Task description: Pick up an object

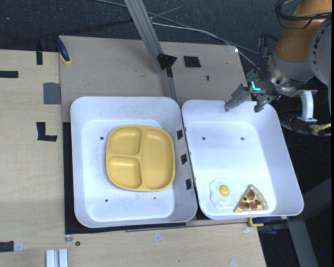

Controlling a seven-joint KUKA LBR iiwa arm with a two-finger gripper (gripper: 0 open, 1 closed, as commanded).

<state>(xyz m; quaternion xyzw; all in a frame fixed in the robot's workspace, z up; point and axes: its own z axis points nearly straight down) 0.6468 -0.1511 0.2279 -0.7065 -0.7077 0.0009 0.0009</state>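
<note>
**Gripper over right bin's far edge, nothing held**

2 bins. Left bin (pixel 83 149): yellow divided plate (pixel 140 157), stiff, awkwardly wide. Right bin (pixel 239 138): fried egg toy (pixel 220 192) and pizza slice toy (pixel 250 199) in near corner, likely light, flat, slippery; pinch across edges. Gripper (pixel 246 103) jaws apart, empty, well apart from both.

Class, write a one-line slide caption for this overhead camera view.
Gripper open above the right bin's far edge; fried egg and pizza slice lie near; yellow plate in left bin.
</note>
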